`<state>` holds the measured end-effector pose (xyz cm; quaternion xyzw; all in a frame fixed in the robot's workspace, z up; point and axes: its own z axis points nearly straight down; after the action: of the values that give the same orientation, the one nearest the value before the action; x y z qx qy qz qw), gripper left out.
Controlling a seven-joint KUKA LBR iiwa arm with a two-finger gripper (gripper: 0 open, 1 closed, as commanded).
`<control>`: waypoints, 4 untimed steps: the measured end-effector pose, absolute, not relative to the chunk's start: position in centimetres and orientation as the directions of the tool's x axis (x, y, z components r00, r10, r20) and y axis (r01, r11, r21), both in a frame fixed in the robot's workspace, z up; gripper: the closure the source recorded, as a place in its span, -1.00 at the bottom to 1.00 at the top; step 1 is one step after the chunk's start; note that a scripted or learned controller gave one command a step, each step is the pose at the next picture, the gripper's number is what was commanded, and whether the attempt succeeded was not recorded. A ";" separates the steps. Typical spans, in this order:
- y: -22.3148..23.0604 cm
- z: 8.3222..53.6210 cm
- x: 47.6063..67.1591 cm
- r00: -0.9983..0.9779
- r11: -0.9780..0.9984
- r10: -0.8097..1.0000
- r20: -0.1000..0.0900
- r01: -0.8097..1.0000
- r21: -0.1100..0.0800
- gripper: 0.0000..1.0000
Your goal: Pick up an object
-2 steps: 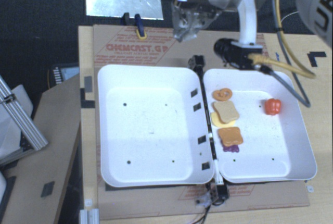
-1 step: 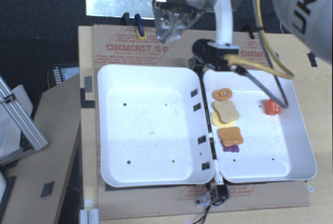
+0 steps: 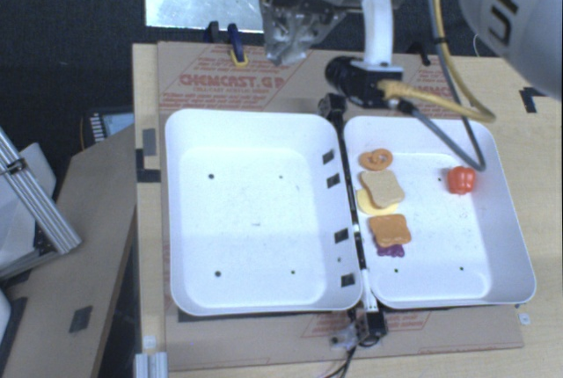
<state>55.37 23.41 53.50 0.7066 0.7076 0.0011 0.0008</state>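
Note:
Several small toy foods lie in the right bin (image 3: pixel 506 266). An orange pretzel-like ring (image 3: pixel 376 159) is nearest the far wall, a tan bread slice (image 3: pixel 383 189) sits just below it on a yellow piece (image 3: pixel 366 202), and an orange toast piece (image 3: pixel 390 229) rests over a small purple item (image 3: pixel 392 250). A red tomato-like ball (image 3: pixel 460 180) sits alone toward the right. My gripper (image 3: pixel 288 40) hangs high above the far edge of the bench, over the cardboard beyond the left bin, well away from all the objects.
The left bin (image 3: pixel 180 218) adjoins the right one along a clipped divider (image 3: pixel 345 209). A black fitting with a yellow hose (image 3: pixel 444 104) and a grey cable crosses the right bin's far rim. A yellow-blue clamp (image 3: pixel 236 47) stands on the cardboard.

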 end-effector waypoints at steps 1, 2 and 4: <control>22.9 53.5 56.2 -0.001 0.001 1.000 0.000 1.000 0.002 1.00; 22.2 53.5 57.3 0.000 0.000 1.000 0.000 1.000 0.003 1.00; 23.4 53.5 56.4 -0.001 0.001 1.000 0.001 1.000 0.003 1.00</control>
<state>56.43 23.41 53.52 0.7067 0.7075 0.0014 0.0008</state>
